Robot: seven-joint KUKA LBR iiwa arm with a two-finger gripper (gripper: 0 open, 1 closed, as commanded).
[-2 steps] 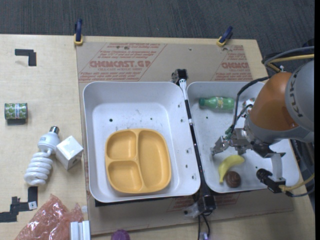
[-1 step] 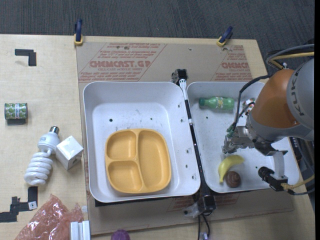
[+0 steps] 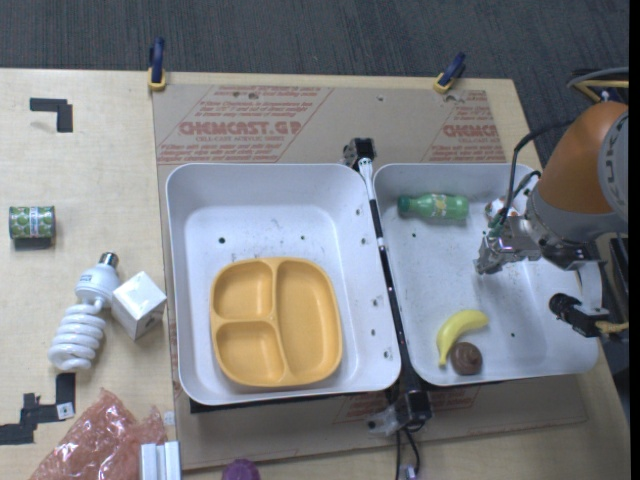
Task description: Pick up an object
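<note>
The arm (image 3: 585, 173) reaches in from the right, its orange band above the wrist, and its jaws hang over the right bin (image 3: 520, 353), close to that bin's right side and about midway between its far and near walls. Whether the jaws are released or clenched cannot be told from this slanted view, and nothing shows between them.

In the right bin, a green bottle (image 3: 433, 206) lies on its side near the far wall, to the left of the jaws. A yellow banana (image 3: 459, 332) lies toward the near wall, with a small brown round object (image 3: 466, 358) touching its near end. Both are apart from the jaws.

The left bin (image 3: 200, 218) holds a yellow divided tray (image 3: 276, 321) with three compartments, resting toward the near wall.

On the table (image 3: 80, 168) left of the bins lie a small green can (image 3: 31, 223), a white spiral light bulb (image 3: 82, 316) and a white cube (image 3: 139, 305) just beside the bulb. A red mesh bag (image 3: 95, 440) sits at the near left corner.
</note>
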